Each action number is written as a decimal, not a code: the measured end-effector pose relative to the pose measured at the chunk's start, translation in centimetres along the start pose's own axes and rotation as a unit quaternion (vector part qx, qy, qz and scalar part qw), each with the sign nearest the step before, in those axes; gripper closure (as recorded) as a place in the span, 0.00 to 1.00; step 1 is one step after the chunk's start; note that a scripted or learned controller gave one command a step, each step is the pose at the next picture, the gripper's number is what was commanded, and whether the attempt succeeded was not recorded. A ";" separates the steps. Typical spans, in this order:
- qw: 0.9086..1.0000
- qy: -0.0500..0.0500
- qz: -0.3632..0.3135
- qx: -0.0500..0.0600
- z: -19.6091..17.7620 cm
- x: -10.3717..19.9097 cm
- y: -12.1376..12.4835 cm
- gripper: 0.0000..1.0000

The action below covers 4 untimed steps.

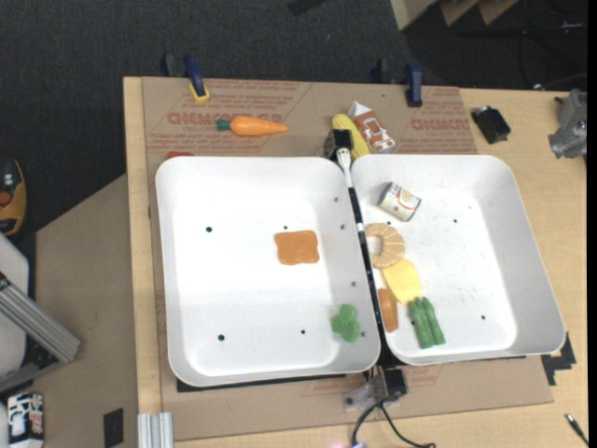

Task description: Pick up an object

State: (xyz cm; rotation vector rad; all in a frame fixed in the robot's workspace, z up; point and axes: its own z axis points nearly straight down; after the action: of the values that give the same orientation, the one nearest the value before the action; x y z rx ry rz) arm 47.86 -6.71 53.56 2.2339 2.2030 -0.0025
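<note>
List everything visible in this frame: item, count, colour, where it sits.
bins: 2, white, side by side on the bench
toast: 1, orange-brown, middle of left bin
broccoli: 1, green, left bin's near right corner
can: 1, white and orange, right bin, far left
round slice: 1, tan, right bin's left edge
yellow piece: 1, yellow, below the slice
green stalks: 1 bunch, green, right bin, near left
carrot: 1, orange, bench behind left bin
clamps: 2, blue, bench's far edge
arm: grey part at right edge

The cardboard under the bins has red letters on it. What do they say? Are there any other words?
Red print on the cardboard: too blurred to read.
Small white can: its label is too small to read.
Small carton behind the bins: print too small to read.
</note>
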 end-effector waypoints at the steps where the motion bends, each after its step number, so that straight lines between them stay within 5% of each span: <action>1: 1.000 0.003 -0.013 0.001 0.0 11.4 -0.1 1.00; 2: 1.000 0.004 -0.015 0.000 0.0 25.6 -0.4 1.00; 3: 1.000 0.000 0.002 0.001 -0.1 9.6 -0.1 1.00; 4: 1.000 0.003 -0.010 0.001 0.0 15.5 -0.2 1.00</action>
State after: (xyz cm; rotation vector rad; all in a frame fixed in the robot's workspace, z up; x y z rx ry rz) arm 47.91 8.76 53.50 2.2156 2.2278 0.0021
